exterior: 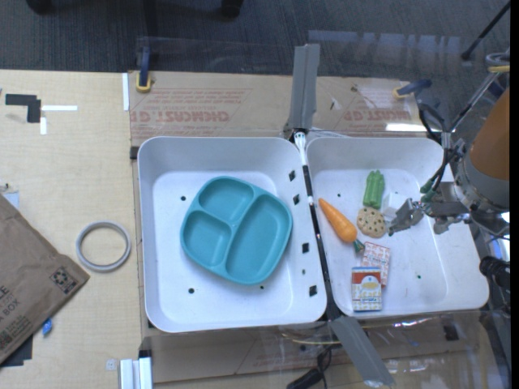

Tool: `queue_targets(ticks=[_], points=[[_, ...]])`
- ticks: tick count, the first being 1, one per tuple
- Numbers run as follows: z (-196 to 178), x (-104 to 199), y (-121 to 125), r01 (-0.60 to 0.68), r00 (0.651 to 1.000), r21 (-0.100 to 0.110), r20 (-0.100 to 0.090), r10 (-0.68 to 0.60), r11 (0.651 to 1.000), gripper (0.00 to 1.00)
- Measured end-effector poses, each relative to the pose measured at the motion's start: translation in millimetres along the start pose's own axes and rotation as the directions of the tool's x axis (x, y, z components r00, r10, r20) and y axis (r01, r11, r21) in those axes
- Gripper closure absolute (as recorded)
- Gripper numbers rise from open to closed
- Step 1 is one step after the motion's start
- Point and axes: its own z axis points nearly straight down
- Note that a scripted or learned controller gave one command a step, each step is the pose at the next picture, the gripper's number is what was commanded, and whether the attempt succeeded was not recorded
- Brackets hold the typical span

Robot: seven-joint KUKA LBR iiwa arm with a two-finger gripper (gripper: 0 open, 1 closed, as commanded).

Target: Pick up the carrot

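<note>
The orange carrot (338,220) lies slantwise at the left side of the right bin (454,294), close to the divider, its green end pointing toward the bin's front. My gripper (403,218) hovers to the right of it, over the middle of the same bin. A round cookie (371,221) sits between it and the carrot. The gripper is open with nothing between its fingers and is apart from the carrot.
A green vegetable (374,189) lies behind the cookie. A red-and-white packet (375,255) and a small box (367,288) lie in front of the carrot. A teal divided plate (237,229) rests in the left bin (154,298). A tape roll (103,245) lies on the bench.
</note>
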Motion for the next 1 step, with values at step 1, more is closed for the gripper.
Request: queue_targets(ticks=[1], points=[[-34.3,-4.2,-6.3,0.05,0.999,-0.004,0.001,-0.05,0.999,0.0]])
